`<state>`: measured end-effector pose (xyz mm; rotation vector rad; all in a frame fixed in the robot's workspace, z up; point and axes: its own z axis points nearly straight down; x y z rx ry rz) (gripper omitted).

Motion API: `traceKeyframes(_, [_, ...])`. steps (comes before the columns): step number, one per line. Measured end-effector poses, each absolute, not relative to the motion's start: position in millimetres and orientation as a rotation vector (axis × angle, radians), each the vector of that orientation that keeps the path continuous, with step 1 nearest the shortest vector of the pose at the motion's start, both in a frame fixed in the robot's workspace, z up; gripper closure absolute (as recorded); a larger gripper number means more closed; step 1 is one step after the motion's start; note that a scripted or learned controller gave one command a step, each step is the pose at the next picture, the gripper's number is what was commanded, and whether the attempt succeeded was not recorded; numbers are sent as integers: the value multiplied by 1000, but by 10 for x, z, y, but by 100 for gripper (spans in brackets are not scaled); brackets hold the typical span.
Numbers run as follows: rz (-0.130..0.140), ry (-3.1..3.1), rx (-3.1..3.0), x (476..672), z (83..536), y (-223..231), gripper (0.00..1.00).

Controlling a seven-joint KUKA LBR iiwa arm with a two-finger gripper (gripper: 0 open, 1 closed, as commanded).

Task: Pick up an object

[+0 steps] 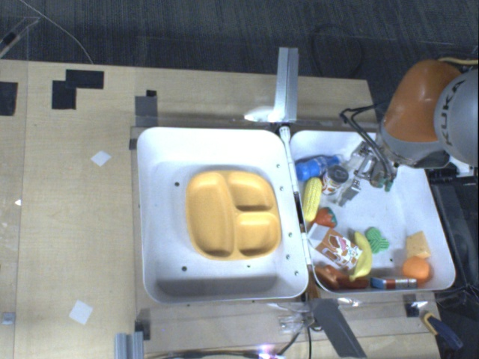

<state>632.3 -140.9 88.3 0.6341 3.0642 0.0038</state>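
- The bench (67, 223) is pale wood, with black square marks near its far left corner.
- Two shallow white bins sit on it side by side: the left bin (161, 200) and the right bin (419, 200), touching along a shared edge.
- A yellow divided tray (232, 214) with three compartments lies in the middle of the left bin.
- A grey metal post (287, 84) stands at the far edge, where the bins meet.
- Dark carpeted floor (187, 13) lies beyond the bench.
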Motion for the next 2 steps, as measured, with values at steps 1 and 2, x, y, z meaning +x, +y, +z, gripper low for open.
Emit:
traceKeyframes(1, [1, 3059, 671, 6610, 1049, -1485, 0])
traceKeyframes(2, [-4, 3097, 450, 6008, 1333, -1986, 0])
